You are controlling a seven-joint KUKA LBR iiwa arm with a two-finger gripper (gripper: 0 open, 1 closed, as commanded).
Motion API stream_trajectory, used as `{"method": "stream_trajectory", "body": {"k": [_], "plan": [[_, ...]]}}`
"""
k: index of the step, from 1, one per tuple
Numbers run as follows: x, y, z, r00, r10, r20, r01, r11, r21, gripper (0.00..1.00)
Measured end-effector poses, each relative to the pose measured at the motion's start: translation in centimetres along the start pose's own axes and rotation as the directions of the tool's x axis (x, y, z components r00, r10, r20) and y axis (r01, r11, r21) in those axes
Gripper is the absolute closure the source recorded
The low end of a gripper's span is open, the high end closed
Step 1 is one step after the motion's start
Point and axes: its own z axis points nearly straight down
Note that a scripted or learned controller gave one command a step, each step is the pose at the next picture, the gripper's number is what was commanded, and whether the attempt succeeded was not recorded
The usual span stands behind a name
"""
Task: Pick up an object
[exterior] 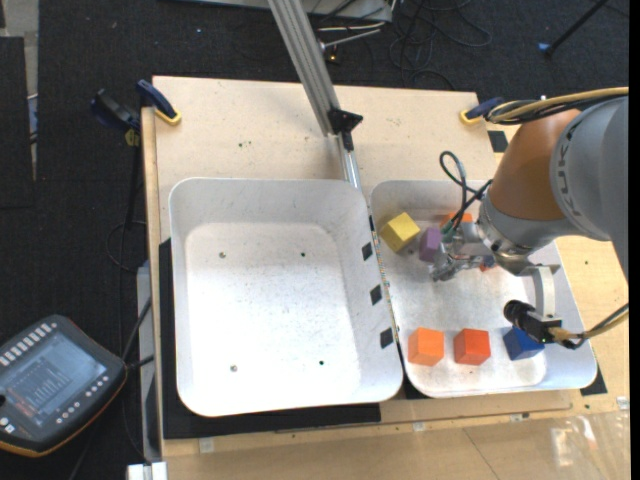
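Observation:
In the right bin [570, 368], a yellow cube [400, 232] lies near the far left corner with a small purple block [430, 242] right beside it. My gripper [447, 261] is low over the bin, its tip against the purple block's right side. Whether the block is held is not visible. Two orange cubes [426, 346] [472, 347] and a blue cube [521, 344] sit in a row along the near wall. A bit of another orange object [460, 218] peeks out behind the wrist.
The left bin [190, 268] lies beside the right one, with a shared wall between them. A slanted metal pole [305, 53] comes down to the bins' far edge. A teach pendant [50, 383] rests off the bench at the lower left.

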Motion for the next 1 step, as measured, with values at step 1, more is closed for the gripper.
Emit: {"method": "stream_trajectory", "body": {"k": [1], "plan": [[0.11,0.24,-6.37,1.000,-0.004,0.001,0.004,1.000,-0.006,1.00]]}}
